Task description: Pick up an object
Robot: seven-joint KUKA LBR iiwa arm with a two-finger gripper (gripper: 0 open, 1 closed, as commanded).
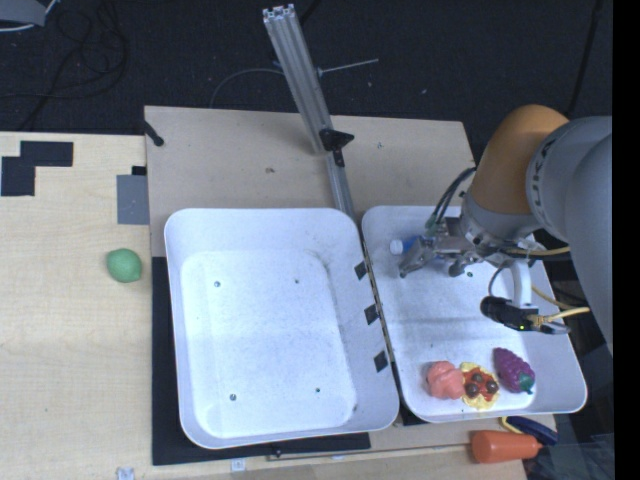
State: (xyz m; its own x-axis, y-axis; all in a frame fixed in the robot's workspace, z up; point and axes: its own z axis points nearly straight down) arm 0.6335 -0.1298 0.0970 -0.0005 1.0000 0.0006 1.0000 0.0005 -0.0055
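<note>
The left bin (265, 323) offers a wide bare floor, bounded only by its raised rim. In the right bin (470, 318), the far part is taken up by the arm (540, 183) and its gripper (415, 258), with cables (520, 313) trailing along the right side. The near right corner is crowded by three toys set close together: a pink one (443, 379), a yellow-and-red one (480, 386) and a purple one (513, 369). The middle floor between the gripper and these toys is left free. A slanted metal rail (305, 78) stands beyond the bins.
</note>
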